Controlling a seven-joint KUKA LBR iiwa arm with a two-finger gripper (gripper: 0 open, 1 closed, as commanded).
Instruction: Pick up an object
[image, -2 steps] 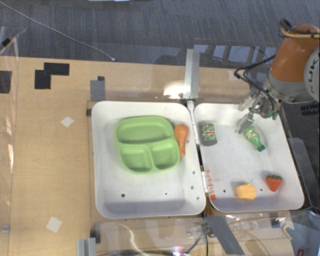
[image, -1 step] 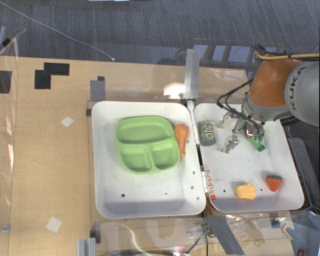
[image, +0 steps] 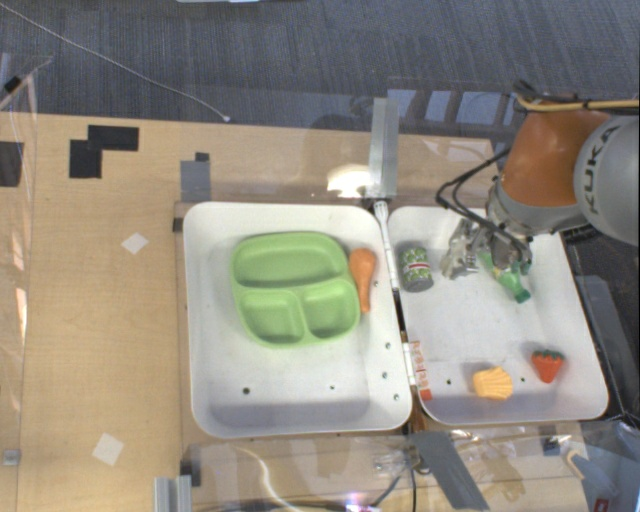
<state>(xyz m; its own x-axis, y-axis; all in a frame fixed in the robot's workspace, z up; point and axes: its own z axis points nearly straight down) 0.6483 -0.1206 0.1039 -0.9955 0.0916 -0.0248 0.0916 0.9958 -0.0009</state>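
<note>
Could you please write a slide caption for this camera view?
KUKA arm's claw over right bin near can; green plate in left bin.

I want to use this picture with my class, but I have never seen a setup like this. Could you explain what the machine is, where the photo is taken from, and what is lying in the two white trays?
The camera is fixed above a bench and looks down at a slant. From the right reaches a robot arm, grey with an orange band; its gripper hangs over the right bin. Beside the gripper lies a green object; whether anything is held cannot be told. That bin also holds a small can, a yellow toy and a red toy strawberry. The left bin holds a green divided plate and an orange toy carrot beside it.
</note>
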